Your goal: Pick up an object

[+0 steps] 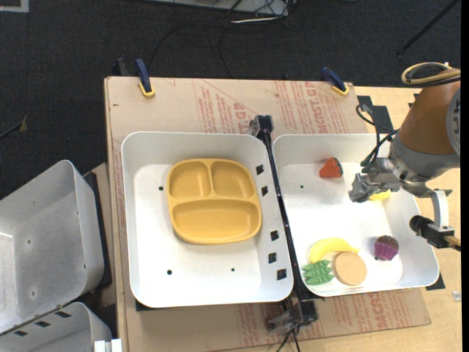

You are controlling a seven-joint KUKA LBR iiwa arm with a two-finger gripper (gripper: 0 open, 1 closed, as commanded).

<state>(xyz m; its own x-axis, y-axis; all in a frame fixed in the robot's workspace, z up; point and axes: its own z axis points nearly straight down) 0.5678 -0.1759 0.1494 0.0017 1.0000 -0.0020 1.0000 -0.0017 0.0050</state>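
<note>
Tan, green and yellow toys (333, 264) crowd the right bin's (418, 277) near edge, a purple piece (386, 248) beside them. Farther back the jaws (364, 187) sit low over a small yellow object (379, 194), apparently mid-grasp; whether they are closed I cannot tell, since the wrist hides them. Beyond lies a red toy (330, 168).

This is a robotics lab or test room. A bare plywood bench top (220, 101) printed with red lettering stands on dark carpet (58, 42), its two shallow white plastic bins (139, 218) held by clamps, with loose black cables (198, 42) trailing across the floor and a grey-and-orange robot arm (432, 134) reaching in.
</note>
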